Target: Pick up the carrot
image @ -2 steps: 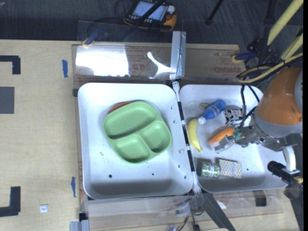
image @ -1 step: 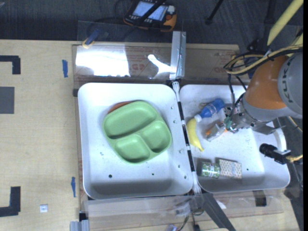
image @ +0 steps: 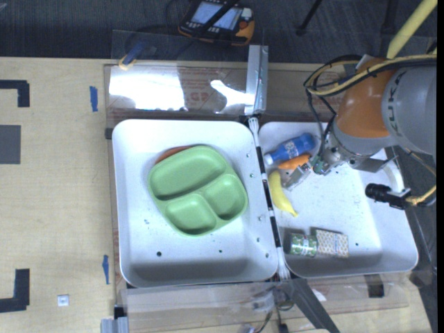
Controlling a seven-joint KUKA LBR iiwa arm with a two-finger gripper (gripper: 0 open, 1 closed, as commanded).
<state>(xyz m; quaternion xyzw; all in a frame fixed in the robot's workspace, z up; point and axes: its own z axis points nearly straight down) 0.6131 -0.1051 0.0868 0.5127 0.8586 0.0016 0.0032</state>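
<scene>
The carrot, small and orange, lies in the right bin near its left wall, just below a blue bottle. My gripper reaches in from the right and sits low over the bin, right at the carrot's lower right side and touching or nearly touching it. The grey arm with its orange band hangs above the bin's back right and hides the floor there.
A yellow banana lies just below the gripper along the left wall. A green can and a small patterned box rest near the front edge. The left bin holds a green divided plate over something reddish.
</scene>
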